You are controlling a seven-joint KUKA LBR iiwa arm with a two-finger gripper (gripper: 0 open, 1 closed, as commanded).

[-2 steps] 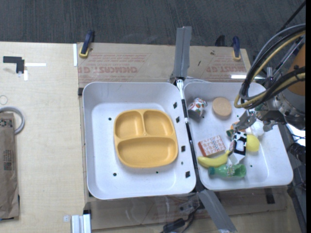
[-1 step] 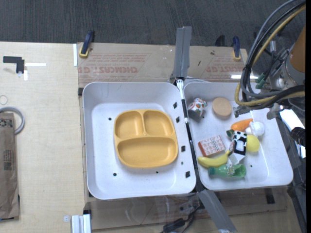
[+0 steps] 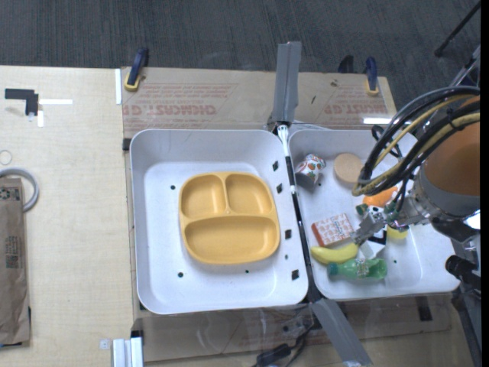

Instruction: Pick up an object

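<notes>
The right bin (image 3: 405, 281) holds several small items. A yellow banana (image 3: 333, 253) lies near its front, with a green bottle (image 3: 359, 270) just in front of it. A red and white carton (image 3: 331, 228) lies left of centre. A small patterned cup (image 3: 309, 168) and a tan round disc (image 3: 348, 167) sit at the back. An orange item (image 3: 377, 198) is partly hidden by cables. My gripper (image 3: 374, 223) hangs low over the middle of this bin, right of the carton and just above the banana's right end. Nothing shows between it and these items.
The left bin (image 3: 153, 205) holds a yellow three-compartment plate (image 3: 228, 218). The arm's orange band (image 3: 457, 163) and black cables (image 3: 397, 147) cover the right bin's right side. A brown cardboard sheet (image 3: 199, 102) lies behind the bins. A paper bag (image 3: 11, 258) rests at the far left.
</notes>
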